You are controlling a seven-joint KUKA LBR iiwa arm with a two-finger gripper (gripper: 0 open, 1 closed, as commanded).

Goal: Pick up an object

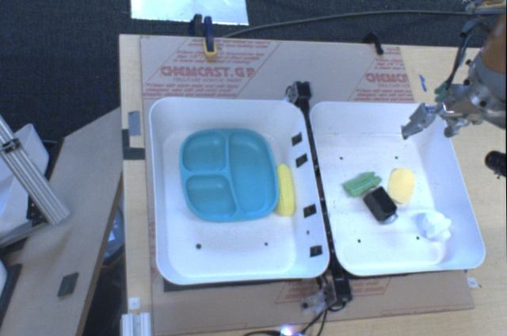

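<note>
Pick not begun: hand point(432, 120) hangs over the right bin's point(467, 247) far right part, nothing between its fingers.

Fingers look spread, released, tho small and blurry. Candidates all lie on the bin floor, well apart from hand: green piece point(361, 184), black block point(380, 204) touching yellow lump point(402, 185), white crumpled thing point(433, 226) nearer the front corner. Left bin point(170, 263) has blue divided plate point(223, 173) w/ yellow banana-ish item point(285, 190) just beside it. Left to do: descend, close, lift. Arm mostly cut off at the edge; can't tell which obj is targeted.
</note>
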